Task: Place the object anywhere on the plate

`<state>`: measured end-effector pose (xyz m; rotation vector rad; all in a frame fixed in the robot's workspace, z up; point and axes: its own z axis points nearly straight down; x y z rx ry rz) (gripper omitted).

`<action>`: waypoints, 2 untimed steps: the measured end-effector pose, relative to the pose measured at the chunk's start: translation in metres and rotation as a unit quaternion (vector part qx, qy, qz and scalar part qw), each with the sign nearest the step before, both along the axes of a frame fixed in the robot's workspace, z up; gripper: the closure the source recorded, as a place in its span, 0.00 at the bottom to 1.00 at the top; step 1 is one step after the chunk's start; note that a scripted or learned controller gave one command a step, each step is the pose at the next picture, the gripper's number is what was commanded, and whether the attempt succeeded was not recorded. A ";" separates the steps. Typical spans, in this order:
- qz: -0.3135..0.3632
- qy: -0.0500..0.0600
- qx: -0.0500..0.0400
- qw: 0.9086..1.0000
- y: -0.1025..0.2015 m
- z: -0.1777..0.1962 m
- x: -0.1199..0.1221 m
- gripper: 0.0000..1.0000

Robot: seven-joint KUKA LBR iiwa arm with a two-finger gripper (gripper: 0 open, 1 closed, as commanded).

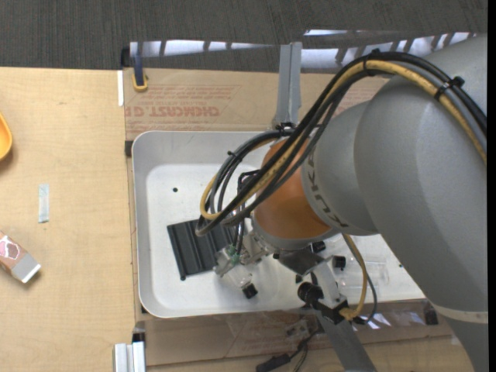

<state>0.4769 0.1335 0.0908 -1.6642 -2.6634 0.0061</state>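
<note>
At the far left edge we see part of an orange thing on the pale wooden bench. Below it, near the lower left, lies a small pink-and-white packet, and a little to its right and higher up, a short grey strip, well apart from both.

Next comes a yellow-tipped clamp at the corner of a brown cardboard sheet with red lettering. The sheet lies along the far side of the white bin. On the bin's floor, towards its left, there is a small dark spot.

Just below and right of that spot lies a black ribbed slab, flat on the bin floor and turned slightly askew. It is the loose thing we can make out in the bin, and we cannot tell whether it is the task's object or the plate.

The slab's right edge runs under a bundle of black and yellow cables and meets the gripper, which hangs low over the bin floor just beside it. The gripper shows as a small cluster of metal and black parts, too cluttered for us to tell how wide it stands or whether it has hold of anything.

Behind the cables a grey upright post rises from the bin's far side. To the right sits the arm's orange band, and beyond it the bulky grey arm covers the bin's right part.
</note>
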 end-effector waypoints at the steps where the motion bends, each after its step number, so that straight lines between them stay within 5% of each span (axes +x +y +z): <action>1: 0.095 -0.003 0.000 0.995 0.041 0.001 0.061 0.00; 2: 0.142 -0.001 0.001 0.990 0.082 0.042 0.079 0.00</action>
